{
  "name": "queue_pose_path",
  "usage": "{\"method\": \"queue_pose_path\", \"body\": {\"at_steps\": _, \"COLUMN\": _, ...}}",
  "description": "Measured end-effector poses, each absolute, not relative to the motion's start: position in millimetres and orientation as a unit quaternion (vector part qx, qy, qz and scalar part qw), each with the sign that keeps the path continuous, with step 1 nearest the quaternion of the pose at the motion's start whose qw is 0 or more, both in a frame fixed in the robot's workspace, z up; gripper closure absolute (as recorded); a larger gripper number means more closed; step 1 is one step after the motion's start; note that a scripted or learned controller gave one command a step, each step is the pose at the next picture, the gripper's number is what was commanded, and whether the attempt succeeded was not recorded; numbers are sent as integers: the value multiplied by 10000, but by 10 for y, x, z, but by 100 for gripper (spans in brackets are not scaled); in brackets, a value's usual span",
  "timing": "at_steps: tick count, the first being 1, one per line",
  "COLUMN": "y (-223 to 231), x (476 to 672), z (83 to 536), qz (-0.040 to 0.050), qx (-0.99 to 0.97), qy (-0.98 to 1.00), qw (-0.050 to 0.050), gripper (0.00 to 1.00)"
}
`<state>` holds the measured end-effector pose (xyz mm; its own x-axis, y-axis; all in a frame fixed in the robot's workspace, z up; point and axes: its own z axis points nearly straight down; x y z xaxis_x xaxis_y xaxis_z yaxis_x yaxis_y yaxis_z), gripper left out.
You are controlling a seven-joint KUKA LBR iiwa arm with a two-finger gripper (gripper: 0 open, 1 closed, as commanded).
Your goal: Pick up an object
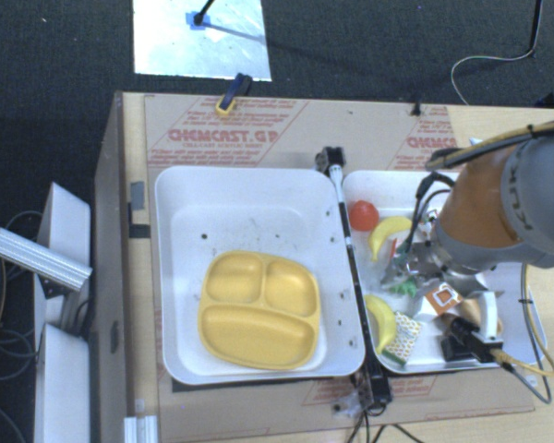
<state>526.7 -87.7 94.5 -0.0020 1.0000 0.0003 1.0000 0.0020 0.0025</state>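
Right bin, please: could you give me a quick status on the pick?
Gripper down in right bin, grip unclear. Red ball and two bananas loose nearby. Yellow tray in left bin.

arm (508,206): reaching in from right, bent down | gripper (408,268): low, pointing left

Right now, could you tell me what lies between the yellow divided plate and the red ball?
In the camera view, the black divider where the two bins meet runs between the yellow divided plate and the red ball; otherwise just bare white bin floor.
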Motion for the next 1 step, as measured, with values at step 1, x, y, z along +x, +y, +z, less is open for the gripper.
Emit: {"method": "queue_pose_path", "body": {"at_steps": 1, "y": -208, "x": 5567, "z": 1854, "qz": 20, "qx": 7054, "qy": 7088, "qw": 11, "gripper": 100}}
